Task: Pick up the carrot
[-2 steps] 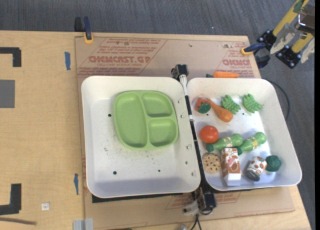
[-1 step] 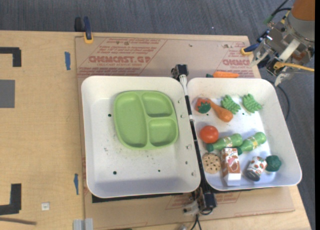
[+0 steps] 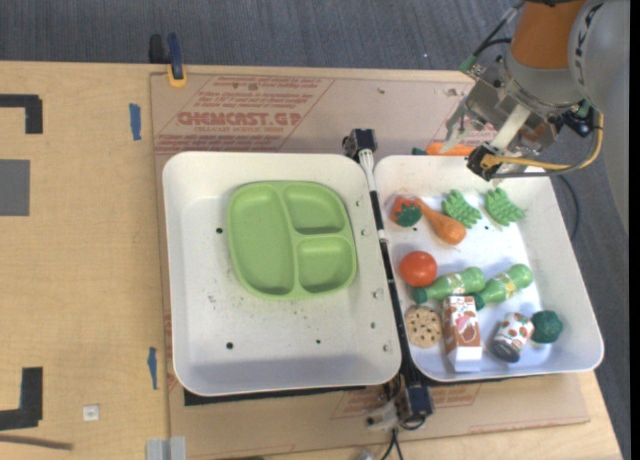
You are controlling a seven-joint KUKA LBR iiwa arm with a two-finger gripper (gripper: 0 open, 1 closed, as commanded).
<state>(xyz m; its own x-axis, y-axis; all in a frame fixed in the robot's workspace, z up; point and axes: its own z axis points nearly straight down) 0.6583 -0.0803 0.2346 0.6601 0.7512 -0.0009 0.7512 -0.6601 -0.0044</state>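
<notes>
From the camera above, the surface [image 3: 90, 248] was a pale wooden board carrying two shallow white bins side by side. The left bin [image 3: 190, 348] held a green divided plate [image 3: 292, 238], lying flat near its middle. The right bin [image 3: 575, 298] was crowded with toy food. The carrot [image 3: 443, 223] lay at a slant in the upper part of that bin, its orange body pointing down and to the right, its green top [image 3: 462, 208] just beside it; a small red and green strawberry [image 3: 405, 212] sat touching its left end. Below it were a red tomato [image 3: 419, 268], two green bottles [image 3: 478, 286] lying end to end, a cookie [image 3: 422, 326], a small carton [image 3: 462, 332], a little can [image 3: 511, 336] and a dark green piece of broccoli [image 3: 546, 326]. A leafy green piece [image 3: 505, 206] lay near the upper right. The arm [image 3: 560, 18] reached in from the upper right, and the hand [image 3: 490, 133] hung over the far rim of the right bin, apart from the carrot; I could not tell whether it was spread or pressed together.
</notes>
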